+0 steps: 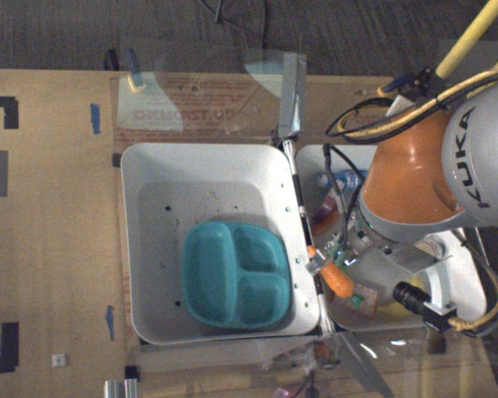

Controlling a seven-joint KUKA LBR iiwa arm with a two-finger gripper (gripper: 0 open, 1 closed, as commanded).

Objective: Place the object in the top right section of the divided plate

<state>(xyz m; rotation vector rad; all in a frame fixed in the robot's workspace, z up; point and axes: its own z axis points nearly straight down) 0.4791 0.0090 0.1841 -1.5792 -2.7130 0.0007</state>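
From my feed, the arm hid most of the right bin, an orange carrot showed beside the teal plate, and I couldn't tell the end effector's state.

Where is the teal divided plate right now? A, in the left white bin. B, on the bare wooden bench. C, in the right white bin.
A: the teal divided plate lies flat on the floor of the left white bin, its sections holding nothing.
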